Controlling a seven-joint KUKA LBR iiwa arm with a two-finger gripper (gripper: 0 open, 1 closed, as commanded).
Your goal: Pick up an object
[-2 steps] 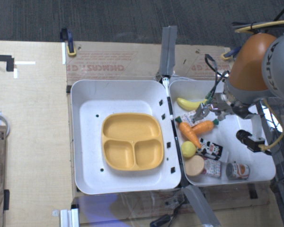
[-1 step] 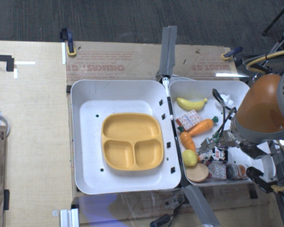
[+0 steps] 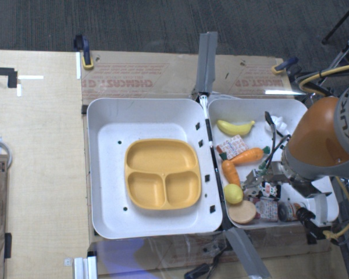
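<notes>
Lying mid-right of the frame in the right bin (image 3: 296,104): a lemon (image 3: 233,194), probably light, firm, rounded, slick; best pinched across its middle. Crowding it, two carrots (image 3: 248,156), a banana (image 3: 235,127). Hovering just right of it, the gripper (image 3: 257,179), jaw state impossible to tell. Sitting centre-frame, a yellow tray (image 3: 162,173).

Yellow divided tray (image 3: 163,174) in white bin (image 3: 104,173), yellow banana (image 3: 235,127), orange carrot (image 3: 247,156) beside the gripper (image 3: 257,178), yellow lemon (image 3: 233,194), tan round disc (image 3: 242,213) below.
</notes>
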